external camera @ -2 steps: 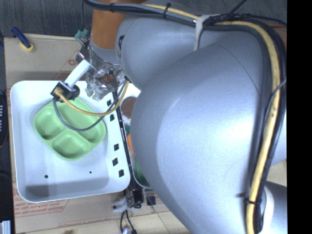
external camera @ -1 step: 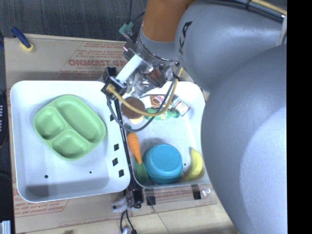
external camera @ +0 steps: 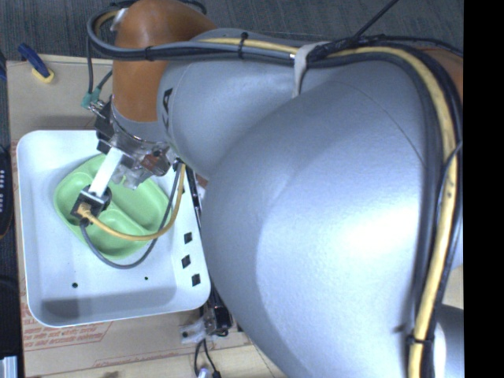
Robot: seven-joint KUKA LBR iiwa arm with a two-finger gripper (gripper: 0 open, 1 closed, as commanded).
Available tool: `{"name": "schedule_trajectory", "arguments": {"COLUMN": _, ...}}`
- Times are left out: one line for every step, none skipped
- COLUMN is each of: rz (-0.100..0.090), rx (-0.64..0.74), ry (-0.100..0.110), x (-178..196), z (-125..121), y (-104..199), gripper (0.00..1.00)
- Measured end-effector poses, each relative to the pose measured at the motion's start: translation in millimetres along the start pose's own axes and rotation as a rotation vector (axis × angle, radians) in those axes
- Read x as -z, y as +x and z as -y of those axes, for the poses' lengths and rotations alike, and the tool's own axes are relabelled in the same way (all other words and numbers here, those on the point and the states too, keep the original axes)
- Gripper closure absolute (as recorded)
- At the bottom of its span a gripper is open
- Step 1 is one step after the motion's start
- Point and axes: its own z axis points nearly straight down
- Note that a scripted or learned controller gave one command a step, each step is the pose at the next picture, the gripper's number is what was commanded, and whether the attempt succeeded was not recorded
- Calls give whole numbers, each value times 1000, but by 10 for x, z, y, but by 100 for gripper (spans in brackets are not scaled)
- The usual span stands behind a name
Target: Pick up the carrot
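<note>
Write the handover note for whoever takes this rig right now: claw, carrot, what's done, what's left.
Claw: down over the left bin, just above a green dish that lies in it. Whether it is open or shut cannot be told.
Carrot: I cannot place it. The arm blocks everything to the right of the left bin.
Done: no pick can be confirmed, and no carrot is seen held.
Left: find the carrot once the arm is out of the way, then grasp and lift it.
</note>
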Motion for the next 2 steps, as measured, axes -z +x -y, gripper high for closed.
{"name": "schedule_trajectory", "arguments": {"rz": -8, "rx": 131, "ry": -8, "x": 641, "z": -184, "y": -941, "gripper": 100}}
{"name": "schedule_trajectory", "arguments": {"rz": 0, "rx": 21, "ry": 3, "x": -325, "z": 603, "y": -523, "gripper": 100}}
